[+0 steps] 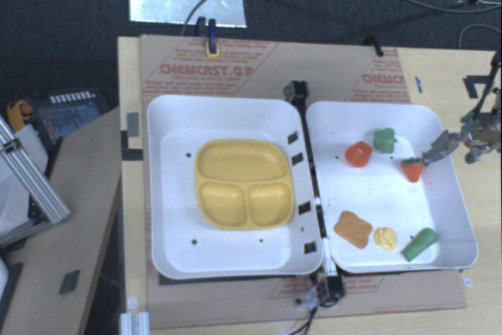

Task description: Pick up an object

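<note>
- The worktop carries two white bins side by side, on a brown sheet printed with red lettering.
- The left bin holds a yellow tray with three compartments, lying flat near the middle of the bin.
- The right bin holds six small things, spread apart from one another.
- A red piece lies in the upper part of the right bin, with a green piece just beside it toward the far wall.
- A small orange-red piece with a green tip lies near the bin's right wall.
- An orange piece lies in the lower part of the bin, and a pale yellow piece sits just beside it on the right.
- A long green piece lies tilted in the lower right corner, close to the wall.
- The end effector reaches in over the right wall of the right bin, its tip just beside the orange-red piece.
- Whether the end effector is released or clenched cannot be told, and nothing can be seen gripped in it.
</note>
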You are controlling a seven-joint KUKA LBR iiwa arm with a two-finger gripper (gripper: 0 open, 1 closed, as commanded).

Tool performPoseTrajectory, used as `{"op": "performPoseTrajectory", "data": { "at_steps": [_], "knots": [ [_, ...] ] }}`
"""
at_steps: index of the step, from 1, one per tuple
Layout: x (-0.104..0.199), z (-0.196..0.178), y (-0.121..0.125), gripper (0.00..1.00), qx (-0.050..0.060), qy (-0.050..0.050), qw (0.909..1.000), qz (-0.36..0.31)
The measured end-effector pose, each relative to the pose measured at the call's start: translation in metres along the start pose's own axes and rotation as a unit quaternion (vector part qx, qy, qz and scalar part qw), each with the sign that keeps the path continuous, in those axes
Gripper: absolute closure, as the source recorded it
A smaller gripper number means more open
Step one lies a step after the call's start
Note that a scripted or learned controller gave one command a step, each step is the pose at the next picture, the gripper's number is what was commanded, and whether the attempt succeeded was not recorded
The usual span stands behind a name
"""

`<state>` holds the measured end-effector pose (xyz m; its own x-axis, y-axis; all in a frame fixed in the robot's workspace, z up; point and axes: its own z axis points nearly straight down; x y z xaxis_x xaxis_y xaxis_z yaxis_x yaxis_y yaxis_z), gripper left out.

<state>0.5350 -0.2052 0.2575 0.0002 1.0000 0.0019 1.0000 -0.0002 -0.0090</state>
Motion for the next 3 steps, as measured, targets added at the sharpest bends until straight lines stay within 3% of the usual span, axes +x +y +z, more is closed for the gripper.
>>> {"op": "performPoseTrajectory", "data": {
  "at_steps": [1, 3],
  "knots": [
    [0.001, -0.006, 0.002, 0.0, -0.005, -0.001, 1.0, -0.002],
    [0.011, 0.084, 0.012, 0.0, -0.004, -0.001, 1.0, -0.001]
  ]
}}
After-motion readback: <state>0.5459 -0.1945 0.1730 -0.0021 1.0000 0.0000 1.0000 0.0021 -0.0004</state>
